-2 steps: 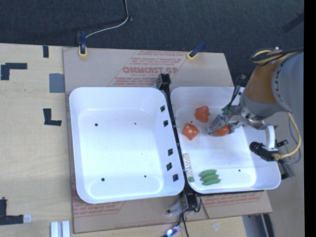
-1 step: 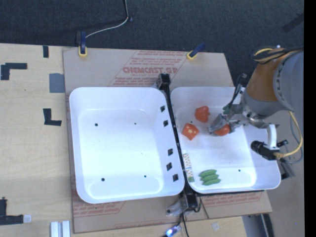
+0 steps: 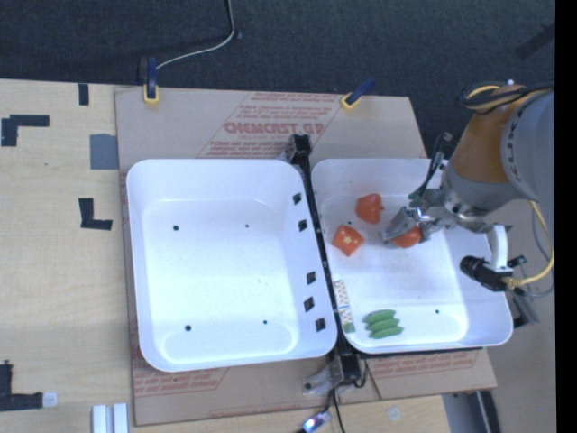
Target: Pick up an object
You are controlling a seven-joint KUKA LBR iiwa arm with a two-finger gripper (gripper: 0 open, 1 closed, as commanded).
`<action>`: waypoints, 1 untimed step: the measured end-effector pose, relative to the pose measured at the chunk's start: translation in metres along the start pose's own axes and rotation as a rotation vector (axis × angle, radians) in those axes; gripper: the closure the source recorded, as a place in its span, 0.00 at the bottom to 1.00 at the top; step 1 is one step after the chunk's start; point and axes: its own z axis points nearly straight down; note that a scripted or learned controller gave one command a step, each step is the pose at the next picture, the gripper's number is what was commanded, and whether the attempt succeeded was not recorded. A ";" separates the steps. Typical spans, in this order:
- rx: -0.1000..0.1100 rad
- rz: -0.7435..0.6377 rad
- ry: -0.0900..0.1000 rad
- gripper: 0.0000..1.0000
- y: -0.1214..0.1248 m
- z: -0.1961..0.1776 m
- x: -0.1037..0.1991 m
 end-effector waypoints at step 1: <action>0.004 0.000 0.001 1.00 -0.001 -0.007 0.000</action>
